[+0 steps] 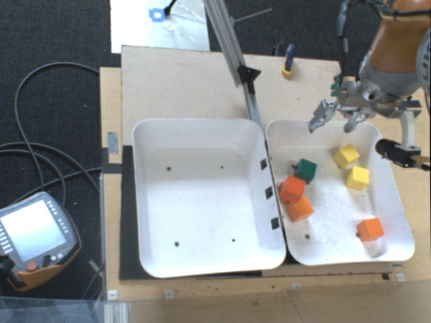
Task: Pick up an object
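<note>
My gripper (pixel 337 118) hangs over the far rim of the right bin (pixel 397 200), its two fingers spread apart with nothing between them. Inside that bin lie a green block (pixel 306 169), a red-orange block (pixel 291 188) and an orange block (pixel 300 208) clustered near the left wall. Two yellow blocks (pixel 346 156) (pixel 357 177) sit toward the far right, just below the gripper. Another orange block (pixel 370 229) rests near the front right corner.
The left bin (pixel 145 200) stands beside the right one. A slanted metal pole (pixel 229 39) crosses the bench behind the bins. A teach pendant (pixel 34 237) and cables lie on the floor at left.
</note>
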